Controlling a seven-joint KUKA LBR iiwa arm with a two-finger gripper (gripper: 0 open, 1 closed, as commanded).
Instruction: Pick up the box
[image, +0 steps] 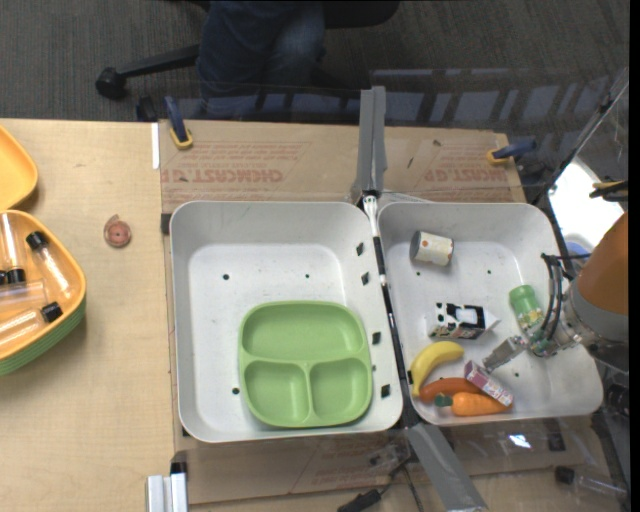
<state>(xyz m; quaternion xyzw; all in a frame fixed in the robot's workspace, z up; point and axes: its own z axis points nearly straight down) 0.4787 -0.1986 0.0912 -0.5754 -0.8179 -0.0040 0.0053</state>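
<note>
A small black-and-white patterned box (460, 320) lies in the middle of the right bin (500, 222). A second small box, pink and white (489, 386), lies near that bin's front wall. My gripper (506, 352) reaches in from the right, low over the bin floor. It sits just above and right of the pink box, and to the right of the patterned box. Neither box is between its fingers. The grey wrist and orange band (608, 278) rise at the right edge.
The right bin also holds a banana (436, 361), a carrot (475, 404), a red vegetable (440, 388), a green bottle (525, 302) close to the wrist, and a white cup (432, 248) at the back. A green divided plate (305, 362) lies in the left bin.
</note>
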